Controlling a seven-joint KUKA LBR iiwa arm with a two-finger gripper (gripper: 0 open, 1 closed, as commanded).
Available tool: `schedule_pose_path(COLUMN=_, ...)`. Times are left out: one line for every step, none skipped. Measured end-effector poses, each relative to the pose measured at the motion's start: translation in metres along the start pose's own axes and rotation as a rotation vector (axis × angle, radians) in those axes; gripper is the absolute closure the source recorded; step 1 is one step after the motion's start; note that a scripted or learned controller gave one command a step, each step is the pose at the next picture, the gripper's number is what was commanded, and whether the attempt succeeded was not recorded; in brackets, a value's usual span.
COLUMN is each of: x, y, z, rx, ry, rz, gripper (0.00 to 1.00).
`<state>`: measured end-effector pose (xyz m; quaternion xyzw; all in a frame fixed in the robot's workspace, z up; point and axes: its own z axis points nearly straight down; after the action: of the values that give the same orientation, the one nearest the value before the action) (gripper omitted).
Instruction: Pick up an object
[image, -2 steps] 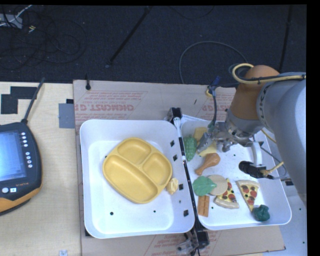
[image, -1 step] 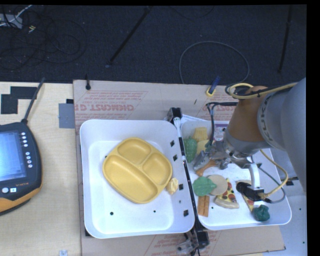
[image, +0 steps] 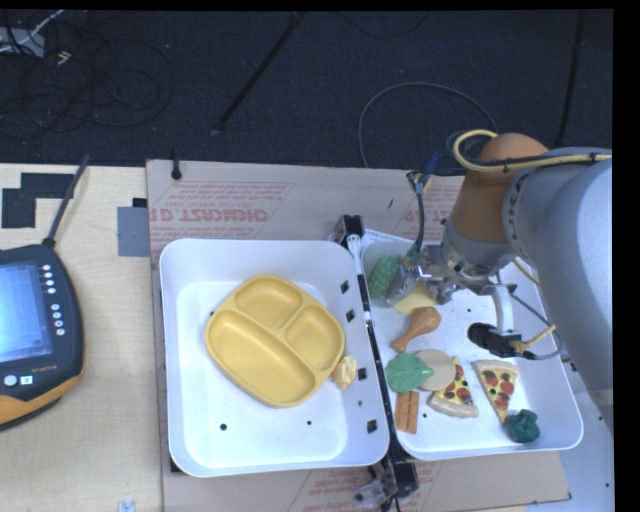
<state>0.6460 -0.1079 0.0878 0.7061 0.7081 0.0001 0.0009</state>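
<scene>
- The object closest under my tool (image: 428, 276) is a pale yellow toy piece (image: 415, 298), lying in the upper left part of the right bin (image: 545, 385). The tool sits low over it, right at its upper edge.
- From this slant I cannot tell whether the tool is open or closed, or whether it has anything in it.
- Just left of the tool, near the divider between the bins, lies a green leafy toy (image: 383, 277).
- Just below the yellow piece is a tan drumstick (image: 420, 324), tilted with its thin end toward the lower left.
- Further down the same bin I see a flat green leaf (image: 407, 373) touching a pale round disc (image: 437, 366), and an orange stick (image: 407, 411) below the leaf.
- Two pizza slices are there as well: the first pizza slice (image: 455, 394) is just beside the disc, and the second pizza slice (image: 497, 381) is to its right.
- A dark green lump (image: 522, 427) sits in the lower right corner.
- The grey arm (image: 560, 230) reaches in from the right above this bin.
- The left bin (image: 190, 400) holds a yellow divided plate (image: 275, 340), with a small yellow scrap (image: 344, 372) touching its right edge.
- On the table (image: 100, 460), well left of both bins, rests a control pendant (image: 30, 325) with a lit screen.
</scene>
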Motion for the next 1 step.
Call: schedule_pose_path(x=-0.0008, y=-0.0459, z=-0.0026, rx=0.008, ry=0.002, rz=0.004, gripper=0.00)
